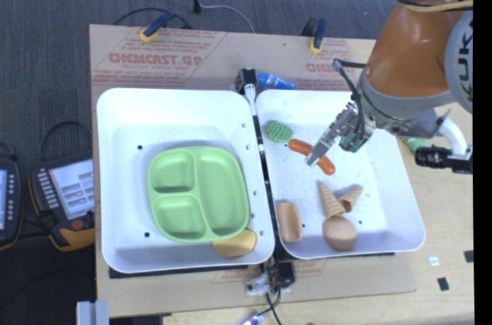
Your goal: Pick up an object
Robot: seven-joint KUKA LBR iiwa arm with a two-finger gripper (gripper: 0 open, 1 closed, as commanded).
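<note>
Board [154, 58] printed "CHEMCAST GP"; gripper [321, 152] over orange carrot [311, 155].

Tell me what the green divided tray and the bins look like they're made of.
The green divided tray: likely molded plastic, with a smooth matte finish, uniform color and rounded compartment edges. The left bin and right bin: probably thin formed plastic, glossy white with soft highlights on rounded rims, though coated metal can't be excluded.
</note>
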